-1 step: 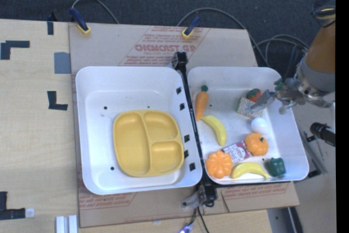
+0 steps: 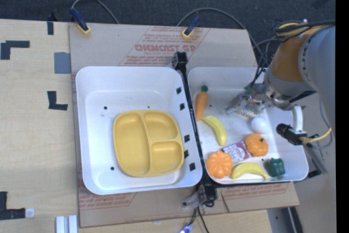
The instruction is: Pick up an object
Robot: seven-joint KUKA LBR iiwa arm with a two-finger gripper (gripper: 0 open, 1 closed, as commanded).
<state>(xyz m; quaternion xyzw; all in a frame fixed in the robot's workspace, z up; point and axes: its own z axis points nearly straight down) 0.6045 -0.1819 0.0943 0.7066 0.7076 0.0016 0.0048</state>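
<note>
In the right bin, the gripper, its state unclear, hangs just left of the white egg.

Upside-down red print on cardboard, illegible

A: Room in the left bin?
B: Plenty along the far and left margins; yellow divided plate takes up the middle and near part.
A: And the right bin?
B: Open floor at the far side, left of the gripper. Carrot hugs the left wall, banana just right of it. White egg sits close under the gripper.
A: Near end?
B: Crowded: 2 orange pumpkins, packet between them, second banana, green pepper in the corner. Hardly a gap.
</note>
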